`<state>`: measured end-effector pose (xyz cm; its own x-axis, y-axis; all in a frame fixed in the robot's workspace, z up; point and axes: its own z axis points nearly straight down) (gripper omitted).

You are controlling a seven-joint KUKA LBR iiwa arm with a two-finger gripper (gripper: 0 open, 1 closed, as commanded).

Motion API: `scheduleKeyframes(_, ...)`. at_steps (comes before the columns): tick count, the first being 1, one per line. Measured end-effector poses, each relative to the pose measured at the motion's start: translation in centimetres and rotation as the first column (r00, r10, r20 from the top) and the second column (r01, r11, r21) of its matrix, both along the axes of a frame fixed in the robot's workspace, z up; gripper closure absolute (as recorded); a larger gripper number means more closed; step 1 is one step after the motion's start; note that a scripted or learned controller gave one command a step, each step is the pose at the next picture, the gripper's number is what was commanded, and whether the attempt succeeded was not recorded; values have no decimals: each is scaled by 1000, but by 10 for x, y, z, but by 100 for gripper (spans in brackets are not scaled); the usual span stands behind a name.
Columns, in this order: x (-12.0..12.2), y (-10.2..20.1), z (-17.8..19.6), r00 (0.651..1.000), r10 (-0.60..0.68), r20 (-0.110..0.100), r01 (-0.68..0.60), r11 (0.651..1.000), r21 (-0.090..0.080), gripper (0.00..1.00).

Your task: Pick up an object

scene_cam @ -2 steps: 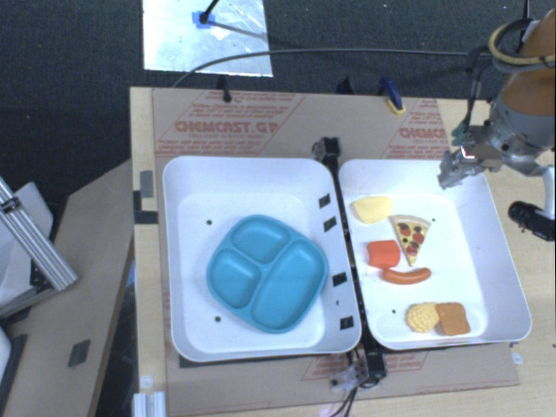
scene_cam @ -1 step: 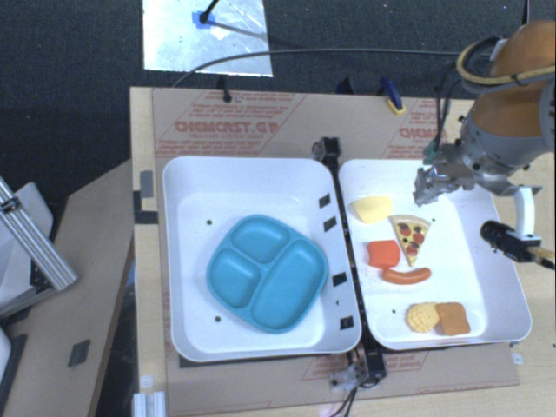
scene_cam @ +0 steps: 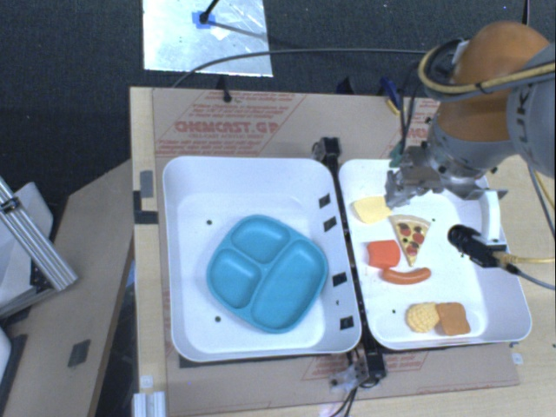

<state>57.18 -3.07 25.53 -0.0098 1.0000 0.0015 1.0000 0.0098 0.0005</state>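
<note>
Two white bins (scene_cam: 261, 168) sat side by side on the bench. My gripper (scene_cam: 401, 189) hovered upper right, just above the yellow cheese slice (scene_cam: 372, 208); its grasp I couldn't tell. I judged a straight, centred descent best.

Arm over the right bin

The gripper (scene_cam: 401, 188) hangs at the right bin's (scene_cam: 512, 320) far edge, just beside a yellow cheese piece (scene_cam: 372, 208); the blue tray (scene_cam: 266, 272) fills the left bin (scene_cam: 187, 233).
</note>
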Motion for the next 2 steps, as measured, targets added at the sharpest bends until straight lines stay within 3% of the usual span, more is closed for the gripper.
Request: scheduleKeyframes(2, -42, 95, -27, 1000, 0, -2, 0, 1000, 1, 100)
